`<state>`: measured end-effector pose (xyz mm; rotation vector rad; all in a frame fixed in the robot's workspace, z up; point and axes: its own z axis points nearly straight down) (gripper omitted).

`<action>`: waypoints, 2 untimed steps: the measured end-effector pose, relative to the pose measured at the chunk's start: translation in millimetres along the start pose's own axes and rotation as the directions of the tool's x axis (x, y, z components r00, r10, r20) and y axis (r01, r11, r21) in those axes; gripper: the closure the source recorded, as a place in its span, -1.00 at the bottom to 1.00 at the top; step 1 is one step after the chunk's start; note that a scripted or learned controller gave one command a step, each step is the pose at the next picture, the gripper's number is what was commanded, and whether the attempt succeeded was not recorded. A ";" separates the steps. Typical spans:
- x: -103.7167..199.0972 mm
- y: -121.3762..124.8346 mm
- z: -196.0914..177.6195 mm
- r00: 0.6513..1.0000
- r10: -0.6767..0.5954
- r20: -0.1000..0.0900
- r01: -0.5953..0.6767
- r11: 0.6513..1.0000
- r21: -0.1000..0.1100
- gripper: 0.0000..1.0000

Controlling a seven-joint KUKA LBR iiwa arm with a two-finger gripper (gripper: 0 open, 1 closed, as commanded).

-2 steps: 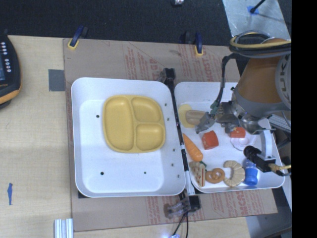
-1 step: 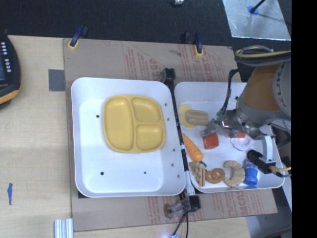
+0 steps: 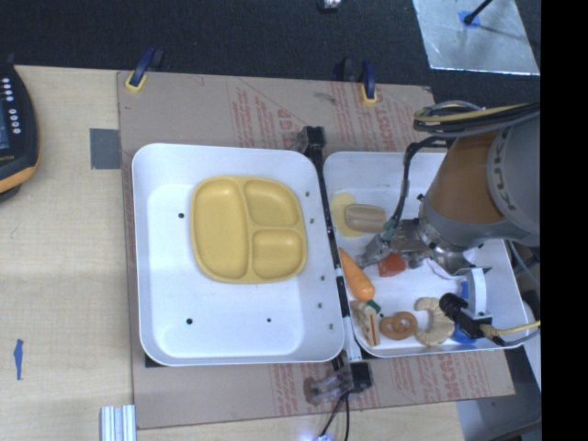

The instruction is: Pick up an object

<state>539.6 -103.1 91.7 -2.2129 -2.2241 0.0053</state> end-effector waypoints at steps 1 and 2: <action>-0.8 0.0 -9.9 1.000 0.001 0.000 -0.001 1.000 0.000 1.00; 66.5 -30.3 -101.1 1.000 0.000 0.000 0.000 1.000 0.000 1.00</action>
